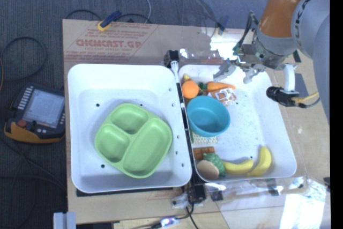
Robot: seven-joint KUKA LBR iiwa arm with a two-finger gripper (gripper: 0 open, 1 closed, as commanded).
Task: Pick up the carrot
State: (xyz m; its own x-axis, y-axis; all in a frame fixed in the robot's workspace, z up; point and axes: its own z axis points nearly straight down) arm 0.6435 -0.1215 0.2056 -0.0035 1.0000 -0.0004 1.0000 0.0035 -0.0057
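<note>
I see the claw (238, 71) spread wide with nothing in it, hovering over the right bin (278, 131). The carrot (220, 86) lies just below-left of its fingers, beside an orange (189, 89) and above the blue bowl (208, 115).
</note>
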